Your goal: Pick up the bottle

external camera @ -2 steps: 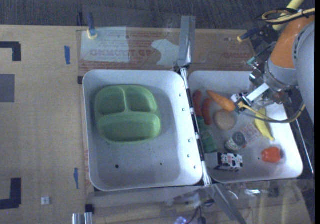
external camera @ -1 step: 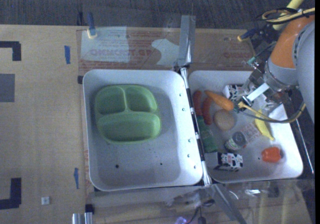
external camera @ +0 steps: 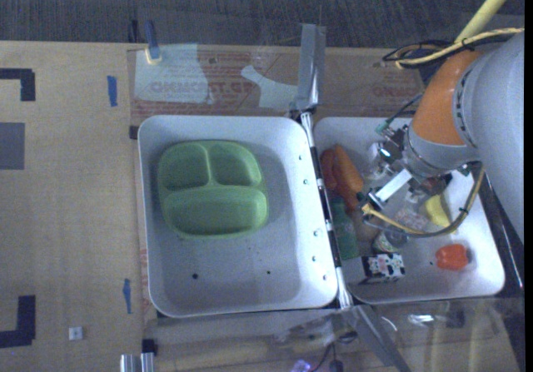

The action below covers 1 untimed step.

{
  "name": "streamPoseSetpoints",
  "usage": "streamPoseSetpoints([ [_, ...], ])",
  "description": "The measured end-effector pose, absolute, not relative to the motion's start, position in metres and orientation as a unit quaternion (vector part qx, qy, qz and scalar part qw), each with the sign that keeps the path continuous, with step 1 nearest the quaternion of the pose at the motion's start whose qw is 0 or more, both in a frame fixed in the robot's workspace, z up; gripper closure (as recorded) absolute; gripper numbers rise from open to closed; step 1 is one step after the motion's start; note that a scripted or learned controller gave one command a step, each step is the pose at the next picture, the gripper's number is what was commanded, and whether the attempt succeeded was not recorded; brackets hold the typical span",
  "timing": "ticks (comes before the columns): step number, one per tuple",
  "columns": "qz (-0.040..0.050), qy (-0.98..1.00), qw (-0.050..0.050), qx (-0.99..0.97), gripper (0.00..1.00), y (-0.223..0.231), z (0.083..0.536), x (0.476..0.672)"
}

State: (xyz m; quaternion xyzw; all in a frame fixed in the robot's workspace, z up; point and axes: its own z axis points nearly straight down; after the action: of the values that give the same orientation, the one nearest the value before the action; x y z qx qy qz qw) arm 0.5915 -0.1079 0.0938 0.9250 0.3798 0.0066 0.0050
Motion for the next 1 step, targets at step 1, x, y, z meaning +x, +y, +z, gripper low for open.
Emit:
streamPoseSetpoints([
  [1, 0.0083, 0.26, 0.004, 0.966, 0.0, -0.1017, 0.0928, 0.5549],
])
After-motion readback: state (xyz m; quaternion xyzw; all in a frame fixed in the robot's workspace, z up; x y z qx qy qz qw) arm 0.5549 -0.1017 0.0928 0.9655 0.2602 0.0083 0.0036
